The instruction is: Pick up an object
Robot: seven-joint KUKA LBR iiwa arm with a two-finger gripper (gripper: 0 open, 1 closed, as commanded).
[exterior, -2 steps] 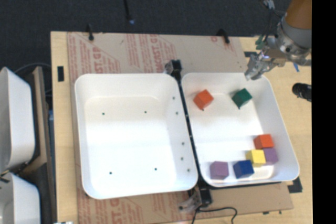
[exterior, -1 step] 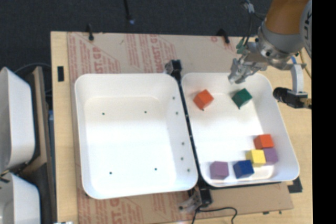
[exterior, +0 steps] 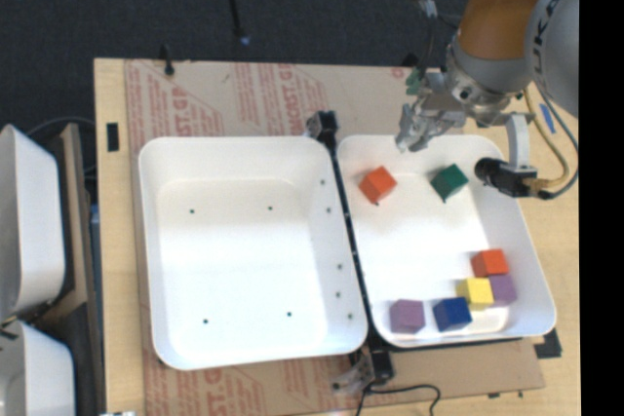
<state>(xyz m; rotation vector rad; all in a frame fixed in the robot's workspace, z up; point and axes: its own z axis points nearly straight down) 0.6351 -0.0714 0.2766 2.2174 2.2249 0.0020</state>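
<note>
No block is lifted yet: the pincer (exterior: 417, 137), whose opening cannot be told, hangs over the right bin (exterior: 429, 253) at twelve o'clock, with the orange block (exterior: 378, 184) and green block (exterior: 449, 181) lying just below, ungrasped.

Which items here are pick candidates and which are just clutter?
Job:
two-finger gripper
orange cube
green cube
second orange cube
yellow cube
blue cube
purple cube
second purple cube
right white bin

Lying about:
left white bin
cardboard sheet
black clip
</note>
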